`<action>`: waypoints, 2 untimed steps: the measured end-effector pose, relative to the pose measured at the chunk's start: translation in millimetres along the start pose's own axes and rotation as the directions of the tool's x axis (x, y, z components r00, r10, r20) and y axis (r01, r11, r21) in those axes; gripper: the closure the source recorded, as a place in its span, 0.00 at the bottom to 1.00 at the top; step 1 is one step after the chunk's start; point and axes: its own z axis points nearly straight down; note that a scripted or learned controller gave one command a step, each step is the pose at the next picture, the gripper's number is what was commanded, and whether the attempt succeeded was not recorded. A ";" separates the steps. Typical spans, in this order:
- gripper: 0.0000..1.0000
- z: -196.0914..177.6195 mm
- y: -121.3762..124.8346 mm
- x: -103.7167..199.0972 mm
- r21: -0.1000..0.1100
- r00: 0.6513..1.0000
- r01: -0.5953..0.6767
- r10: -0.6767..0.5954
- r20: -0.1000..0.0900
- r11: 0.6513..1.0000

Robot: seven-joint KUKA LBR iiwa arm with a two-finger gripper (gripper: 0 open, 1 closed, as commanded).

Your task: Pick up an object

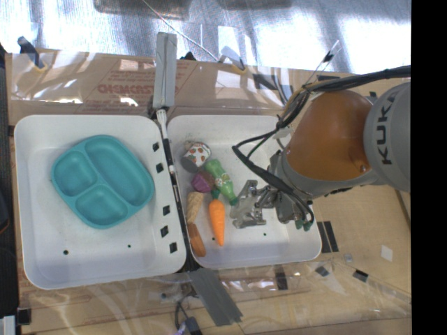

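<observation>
Grey arm (391, 142) reads "KUK".

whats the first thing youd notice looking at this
The orange-banded grey arm looms over the right bin, its gripper low beside a carrot. A cluster of toy foods lies along that bin's left side. In the left bin sits a teal divided plate.
</observation>
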 end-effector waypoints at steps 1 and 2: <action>1.00 3.1 43.2 1.7 0.000 0.978 0.207 -0.207 0.000 0.978; 1.00 9.9 58.1 -2.2 0.000 0.879 0.477 -0.477 -0.002 0.879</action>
